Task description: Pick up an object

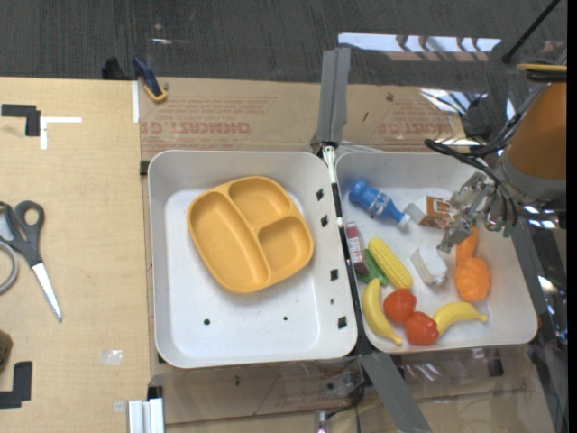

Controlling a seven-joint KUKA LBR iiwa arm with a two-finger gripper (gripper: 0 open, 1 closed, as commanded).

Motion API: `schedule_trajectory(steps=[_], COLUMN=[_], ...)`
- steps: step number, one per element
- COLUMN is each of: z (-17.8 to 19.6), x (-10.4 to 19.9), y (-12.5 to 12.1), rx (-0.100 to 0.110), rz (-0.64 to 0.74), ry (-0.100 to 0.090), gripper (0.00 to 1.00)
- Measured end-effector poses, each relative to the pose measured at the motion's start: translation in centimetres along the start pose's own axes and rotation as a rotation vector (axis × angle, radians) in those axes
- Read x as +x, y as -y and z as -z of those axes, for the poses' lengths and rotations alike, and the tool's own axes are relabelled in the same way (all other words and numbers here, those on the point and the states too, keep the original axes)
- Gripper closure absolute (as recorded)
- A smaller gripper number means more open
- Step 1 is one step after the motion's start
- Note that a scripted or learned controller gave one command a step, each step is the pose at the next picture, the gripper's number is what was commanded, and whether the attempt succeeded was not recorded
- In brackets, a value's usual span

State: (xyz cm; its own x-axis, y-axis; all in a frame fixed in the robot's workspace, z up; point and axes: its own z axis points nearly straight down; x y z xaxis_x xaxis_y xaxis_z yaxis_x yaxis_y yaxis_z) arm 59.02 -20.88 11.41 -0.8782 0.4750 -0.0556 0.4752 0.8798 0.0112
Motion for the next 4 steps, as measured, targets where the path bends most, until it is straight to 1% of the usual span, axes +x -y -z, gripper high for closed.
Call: schedule_trajectory(steps=[1,2,3,4], z=[-0.6,-0.2,-0.5,-0.2], x=[-2.1,-0.5,-1.7,0.4], y=[0.1,0.3,0.3,0.0], rx=[0.002,-0.001,0.001,0.003], rz=[-0.025,-0.117,-0.175,-0.194], ry=[-0.024,-0.007,-0.023,-0.005], gripper=[0.0,0.0,0.0,0.0])
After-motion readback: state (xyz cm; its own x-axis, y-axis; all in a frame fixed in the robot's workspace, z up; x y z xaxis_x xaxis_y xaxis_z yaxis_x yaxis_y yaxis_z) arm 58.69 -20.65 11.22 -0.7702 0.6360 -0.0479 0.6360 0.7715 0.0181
